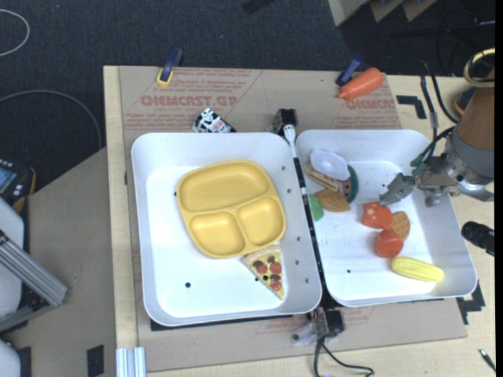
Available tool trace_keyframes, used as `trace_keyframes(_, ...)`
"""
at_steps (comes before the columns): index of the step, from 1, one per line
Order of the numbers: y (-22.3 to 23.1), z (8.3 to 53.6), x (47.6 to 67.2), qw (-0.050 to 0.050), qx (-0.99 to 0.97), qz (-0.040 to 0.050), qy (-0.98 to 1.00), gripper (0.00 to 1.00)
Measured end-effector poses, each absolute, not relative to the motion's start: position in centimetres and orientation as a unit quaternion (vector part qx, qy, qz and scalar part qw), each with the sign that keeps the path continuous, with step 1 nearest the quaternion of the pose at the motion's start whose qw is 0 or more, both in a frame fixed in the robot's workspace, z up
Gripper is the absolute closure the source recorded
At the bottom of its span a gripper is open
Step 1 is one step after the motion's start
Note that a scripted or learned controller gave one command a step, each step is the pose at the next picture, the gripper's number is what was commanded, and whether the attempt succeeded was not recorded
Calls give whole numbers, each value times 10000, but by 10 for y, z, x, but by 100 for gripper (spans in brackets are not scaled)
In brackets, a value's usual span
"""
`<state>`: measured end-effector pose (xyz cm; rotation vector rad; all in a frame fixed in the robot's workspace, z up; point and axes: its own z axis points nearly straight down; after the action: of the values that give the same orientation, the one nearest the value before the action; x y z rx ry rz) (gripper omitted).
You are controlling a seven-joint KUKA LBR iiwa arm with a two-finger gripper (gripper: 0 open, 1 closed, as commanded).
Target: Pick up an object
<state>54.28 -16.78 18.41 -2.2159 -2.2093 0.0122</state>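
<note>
The gripper [412, 185] is hanging with its fingers open over the right bin [369, 290], so it should be going straight down onto the red tomato [376, 215].

My jaws [414, 188] hang at the right of the frame over the right bin [440, 285], their tips spread apart with nothing between them. Just left of them and lower lie two red tomatoes [377, 215], a brown cookie [400, 225] and a yellow corn cob [417, 269] near the bin's lower right. The left bin [153, 234] holds a yellow divided plate [229, 207] with a pizza slice [269, 271] touching its lower edge. An orange carrot [362, 83] lies on the bench [126, 100] above.
</note>
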Motion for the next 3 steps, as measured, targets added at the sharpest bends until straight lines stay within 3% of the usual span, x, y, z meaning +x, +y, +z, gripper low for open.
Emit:
trace_keyframes(1,-168,191,546,3,-7070,0,-7072,0)
trace_keyframes(3,-171,100,540,35,-7071,14,-7071,0)
